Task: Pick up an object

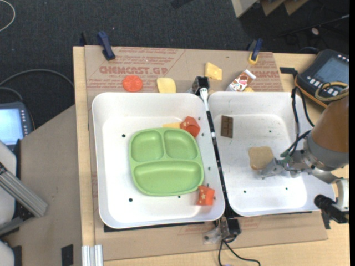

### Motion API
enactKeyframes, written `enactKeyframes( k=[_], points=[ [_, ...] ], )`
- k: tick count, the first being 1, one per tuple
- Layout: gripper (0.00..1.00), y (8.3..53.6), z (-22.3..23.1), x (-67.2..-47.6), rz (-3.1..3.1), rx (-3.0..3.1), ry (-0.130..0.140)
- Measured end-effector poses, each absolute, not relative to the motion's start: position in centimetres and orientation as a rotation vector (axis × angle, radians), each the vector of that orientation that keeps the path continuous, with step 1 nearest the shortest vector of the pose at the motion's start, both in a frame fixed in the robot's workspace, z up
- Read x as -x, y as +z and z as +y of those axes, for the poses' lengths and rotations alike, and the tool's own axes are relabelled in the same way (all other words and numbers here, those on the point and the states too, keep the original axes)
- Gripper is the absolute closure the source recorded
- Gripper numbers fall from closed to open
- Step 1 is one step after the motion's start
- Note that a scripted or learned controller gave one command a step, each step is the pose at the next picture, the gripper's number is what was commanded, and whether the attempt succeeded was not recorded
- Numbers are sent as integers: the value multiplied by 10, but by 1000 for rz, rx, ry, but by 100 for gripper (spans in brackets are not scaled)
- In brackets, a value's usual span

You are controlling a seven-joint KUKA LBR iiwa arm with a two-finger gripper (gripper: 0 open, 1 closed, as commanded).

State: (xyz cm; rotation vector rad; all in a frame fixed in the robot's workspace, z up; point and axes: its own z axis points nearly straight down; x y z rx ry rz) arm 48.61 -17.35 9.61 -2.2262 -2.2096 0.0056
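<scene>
Down in the right bin point(244, 201), the tan bread piece point(259, 157) lies flat on the floor. Right beside it sits the gripper point(272, 169), reaching in low to grab it. I cannot tell its grip. Farther off, the green plate point(165, 162) rests in the left bin point(105, 148).

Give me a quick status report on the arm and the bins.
Gripper low in right bin, at the tan bread slice. Grasp unconfirmed. Brown block sits apart, nothing blocking.
</scene>
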Motion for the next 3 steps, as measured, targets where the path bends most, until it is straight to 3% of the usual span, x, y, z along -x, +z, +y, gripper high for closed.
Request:
enactKeyframes(
  k=[1,2,3],
  points=[
    [0,93,-99,-552,-2235,2215,-7],
    [100,104,-104,-549,-2227,2225,-3],
    [100,179,-139,-514,-2223,2230,-3]
  ],
)
